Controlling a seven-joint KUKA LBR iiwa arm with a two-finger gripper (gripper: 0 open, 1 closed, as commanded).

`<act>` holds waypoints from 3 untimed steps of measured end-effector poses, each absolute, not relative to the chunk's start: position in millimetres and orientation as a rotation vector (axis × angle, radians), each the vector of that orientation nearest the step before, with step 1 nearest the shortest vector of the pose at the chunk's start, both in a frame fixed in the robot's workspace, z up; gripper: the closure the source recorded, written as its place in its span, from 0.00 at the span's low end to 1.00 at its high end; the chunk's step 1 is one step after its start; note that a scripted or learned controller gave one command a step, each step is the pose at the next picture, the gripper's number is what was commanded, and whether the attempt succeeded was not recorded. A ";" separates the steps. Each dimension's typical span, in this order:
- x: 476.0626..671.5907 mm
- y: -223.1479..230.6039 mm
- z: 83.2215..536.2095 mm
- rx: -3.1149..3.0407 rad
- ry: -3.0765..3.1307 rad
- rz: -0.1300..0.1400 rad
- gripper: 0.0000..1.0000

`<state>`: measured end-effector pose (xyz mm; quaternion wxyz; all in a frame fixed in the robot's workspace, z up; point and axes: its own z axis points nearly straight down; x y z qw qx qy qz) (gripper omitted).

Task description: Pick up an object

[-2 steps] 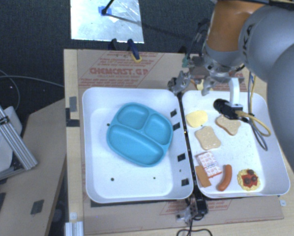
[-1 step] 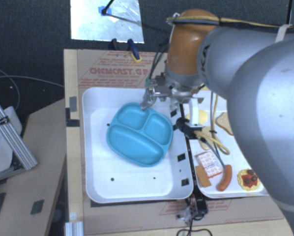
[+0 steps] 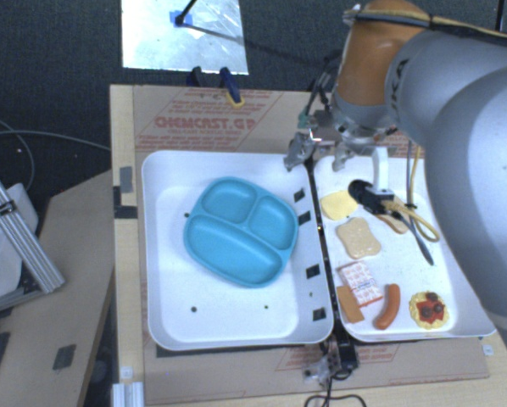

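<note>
Camera view, gripper [image 3: 320, 155] open and empty over the divider [image 3: 320, 231], blue tray [image 3: 241, 230] left, cheese slice [image 3: 338, 203] near.

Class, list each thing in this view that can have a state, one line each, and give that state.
gripper: over the far end of the bins' shared wall
blue plate: right way up, flat in the left bin
cheese slice: flat in the right bin
bread slice: flat
sausage: on its side
pizza: flat, topping up
</note>
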<state>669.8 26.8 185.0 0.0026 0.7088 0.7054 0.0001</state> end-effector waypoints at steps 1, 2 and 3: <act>670.0 32.5 196.4 2.212 2.224 0.007 1.00; 599.2 83.7 225.8 2.214 2.232 0.004 1.00; 593.6 120.4 126.4 2.219 2.233 -0.009 1.00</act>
